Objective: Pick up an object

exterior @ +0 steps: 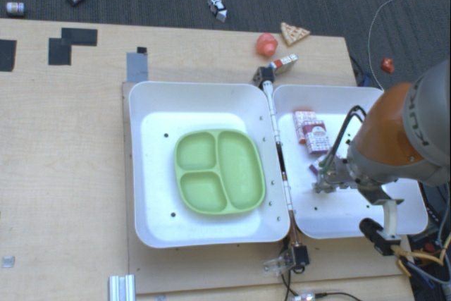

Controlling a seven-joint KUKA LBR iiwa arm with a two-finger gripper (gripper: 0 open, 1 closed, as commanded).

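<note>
The gripper (325, 178), jaw state impossible to tell, sits low in the right bin (331, 222), with the red-and-white packet (311, 130) near at eleven o'clock, long axis running twelve-to-six.

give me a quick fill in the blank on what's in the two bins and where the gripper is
1. The green divided plate lies in the ____ bin.
2. The plate has ____ compartments.
3. The red and white packet lies in the ____ bin.
4. The gripper is over the ____ bin.

Missing words: left; three; right; right
</note>
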